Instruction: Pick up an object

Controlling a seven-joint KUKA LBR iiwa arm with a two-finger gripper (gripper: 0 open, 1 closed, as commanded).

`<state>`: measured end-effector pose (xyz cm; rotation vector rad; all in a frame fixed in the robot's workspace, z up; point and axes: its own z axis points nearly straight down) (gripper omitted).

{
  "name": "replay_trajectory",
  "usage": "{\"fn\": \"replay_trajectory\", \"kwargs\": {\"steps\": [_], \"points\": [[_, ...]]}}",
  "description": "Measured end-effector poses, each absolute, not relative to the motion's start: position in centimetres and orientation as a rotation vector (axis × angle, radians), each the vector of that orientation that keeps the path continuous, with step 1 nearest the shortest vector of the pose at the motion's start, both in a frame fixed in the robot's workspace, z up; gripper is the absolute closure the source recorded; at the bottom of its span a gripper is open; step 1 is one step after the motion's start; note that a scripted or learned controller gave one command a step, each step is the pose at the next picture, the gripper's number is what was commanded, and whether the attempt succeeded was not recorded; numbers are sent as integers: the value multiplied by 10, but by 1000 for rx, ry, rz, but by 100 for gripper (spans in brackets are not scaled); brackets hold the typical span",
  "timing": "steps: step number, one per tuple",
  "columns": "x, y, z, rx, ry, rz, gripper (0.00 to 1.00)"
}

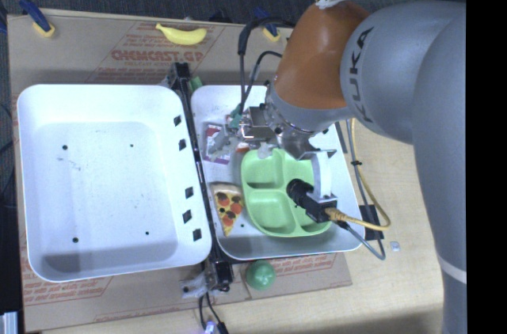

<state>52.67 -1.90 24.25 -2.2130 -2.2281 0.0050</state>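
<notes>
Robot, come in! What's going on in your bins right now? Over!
Gripper low over right bin, fingers hidden by wrist. Nothing seen held. Green divided tray and pizza slice toy in that bin. Arm covers part of tray.

Tray (273, 206) and pizza slice (227, 210) lie in right bin (346, 241)

"KUKA" on arm (360, 63); "CHEMCAST GP" on cardboard (150, 55).

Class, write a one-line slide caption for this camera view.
Grey arm reaches over the right bin, above a green tray and pizza slice.
</notes>
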Motion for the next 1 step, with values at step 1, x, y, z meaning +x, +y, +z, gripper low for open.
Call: {"fn": "replay_trajectory", "kwargs": {"steps": [1], "points": [[527, -19, 242, -2213, -2228, 5, 0]]}}
